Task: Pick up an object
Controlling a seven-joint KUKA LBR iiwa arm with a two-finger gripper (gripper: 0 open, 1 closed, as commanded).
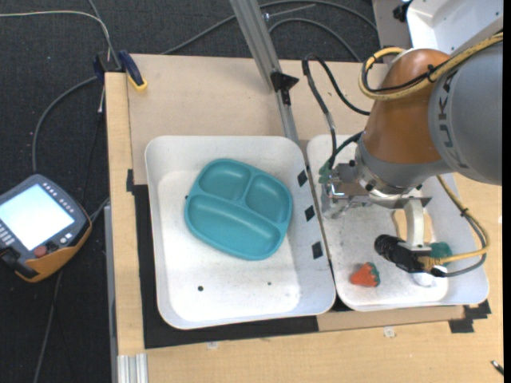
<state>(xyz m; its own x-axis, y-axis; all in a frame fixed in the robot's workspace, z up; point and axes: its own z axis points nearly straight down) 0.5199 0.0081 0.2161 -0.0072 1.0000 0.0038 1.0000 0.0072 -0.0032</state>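
Strawberry [365, 274] lay near our gripper [339, 194], whose state we couldn't tell; we judged a centred, vertical descent best.

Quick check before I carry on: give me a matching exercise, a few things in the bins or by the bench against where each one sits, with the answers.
Things:
1. teal divided plate
2. red strawberry-like toy
3. handheld pendant with a lit screen
4. gripper

Places:
A. on the dark floor, off the bench's left side
B. in the left bin
C. over the right bin's left part, near the divide between the bins
D. near the front of the right bin

Pairs: 1-B, 2-D, 3-A, 4-C
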